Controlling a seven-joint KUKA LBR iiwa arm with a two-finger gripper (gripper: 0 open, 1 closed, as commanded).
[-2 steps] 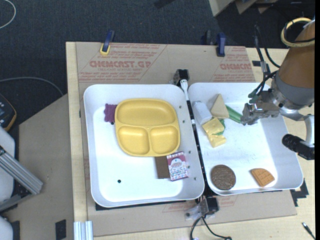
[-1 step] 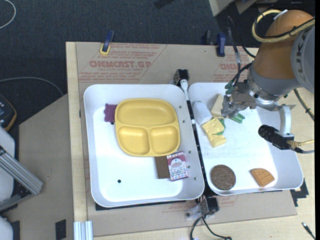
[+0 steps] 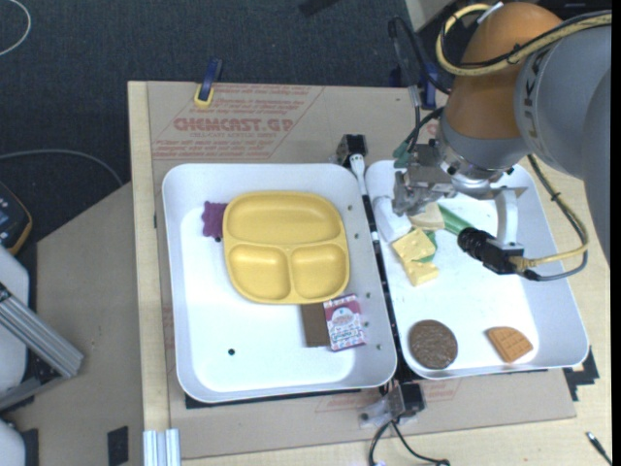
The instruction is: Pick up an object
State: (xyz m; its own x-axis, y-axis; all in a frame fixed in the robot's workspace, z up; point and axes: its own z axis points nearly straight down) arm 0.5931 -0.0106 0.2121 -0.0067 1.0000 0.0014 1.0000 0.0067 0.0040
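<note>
I judge this the approach: claw (image 3: pixel 417 192) over the right bin (image 3: pixel 548 304), open or closed I can't tell, next needing a drop onto the yellow block (image 3: pixel 415 247) just beside it.

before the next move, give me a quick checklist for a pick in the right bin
1. Pincer is over the right bin, at its upper left corner: ok.
2. A target lies close: the yellow wedge sits just below the pincer in the view: ok.
3. Pincer holds nothing yet: cannot tell.
4. Target stands clear of its neighbours: a second yellow piece touches it and a green piece lies near: not ok.
5. Brown disc and tan biscuit lie apart from the arm: ok.
</note>
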